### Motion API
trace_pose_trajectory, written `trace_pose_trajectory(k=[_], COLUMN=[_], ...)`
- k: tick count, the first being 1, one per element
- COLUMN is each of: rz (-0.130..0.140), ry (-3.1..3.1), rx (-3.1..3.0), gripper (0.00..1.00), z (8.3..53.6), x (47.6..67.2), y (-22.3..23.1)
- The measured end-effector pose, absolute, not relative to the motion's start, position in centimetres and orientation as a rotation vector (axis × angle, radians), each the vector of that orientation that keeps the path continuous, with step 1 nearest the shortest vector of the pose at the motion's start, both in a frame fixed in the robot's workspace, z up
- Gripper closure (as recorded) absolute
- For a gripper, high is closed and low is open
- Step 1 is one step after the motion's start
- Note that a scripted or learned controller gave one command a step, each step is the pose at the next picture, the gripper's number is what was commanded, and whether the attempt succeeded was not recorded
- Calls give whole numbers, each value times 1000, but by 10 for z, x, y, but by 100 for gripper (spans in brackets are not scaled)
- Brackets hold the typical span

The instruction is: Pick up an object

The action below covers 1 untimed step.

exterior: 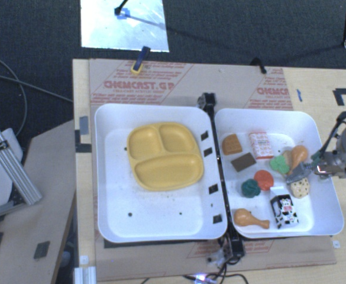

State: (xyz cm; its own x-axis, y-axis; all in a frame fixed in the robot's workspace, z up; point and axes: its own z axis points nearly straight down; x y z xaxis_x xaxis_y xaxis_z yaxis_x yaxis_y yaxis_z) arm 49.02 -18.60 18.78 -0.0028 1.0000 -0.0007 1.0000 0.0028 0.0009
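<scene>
The right white bin (314,123) holds several toy food pieces: a tan bread piece (232,143), a red-and-white box (260,145), a brown square (242,161), a green leafy piece (278,164), an orange carrot-like piece (298,155), a red tomato (264,179), a dark green piece (250,187), a pale yellow dotted block (300,188), a black-and-white cow (285,210) and an orange drumstick (251,218). My gripper (301,171) reaches in from the right, low over the bin, between the carrot-like piece and the dotted block and close to both.
The left white bin (110,218) holds a yellow divided plate (164,155). A black divider (215,158) runs between the bins. Both bins sit on a cardboard-covered bench (178,81). An aluminium frame (7,158) stands at the far left.
</scene>
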Motion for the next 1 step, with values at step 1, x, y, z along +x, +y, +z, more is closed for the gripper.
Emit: trace_pose_trajectory(k=[1], rz=[6], ry=[2220], rx=[2203], gripper=[0], z=[83], x=[572], y=[-189])
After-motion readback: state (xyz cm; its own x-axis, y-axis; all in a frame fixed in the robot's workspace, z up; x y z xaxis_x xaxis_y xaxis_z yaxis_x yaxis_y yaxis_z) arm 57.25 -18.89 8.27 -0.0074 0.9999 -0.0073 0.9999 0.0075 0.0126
